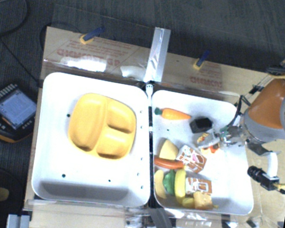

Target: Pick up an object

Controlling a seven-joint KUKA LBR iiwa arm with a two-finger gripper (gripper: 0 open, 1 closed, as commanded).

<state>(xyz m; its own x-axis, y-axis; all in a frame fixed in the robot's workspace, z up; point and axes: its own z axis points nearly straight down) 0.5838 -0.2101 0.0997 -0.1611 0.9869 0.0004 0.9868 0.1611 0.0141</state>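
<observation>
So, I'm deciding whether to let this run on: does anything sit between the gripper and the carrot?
Yes. A small black object lies between the gripper and the carrot in the right bin.

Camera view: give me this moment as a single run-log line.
arm: over right bin | gripper: low beside black object, nothing seen held | carrot: right bin | yellow tray: left bin

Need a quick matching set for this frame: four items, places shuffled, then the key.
Items:
1. yellow tray
2. carrot
3. gripper
4. banana

Places:
A. right bin, near its front left corner
B. left bin, middle
C. right bin, back left corner
D. over the right bin, toward its back right

Pairs: 1-B, 2-C, 3-D, 4-A
</observation>
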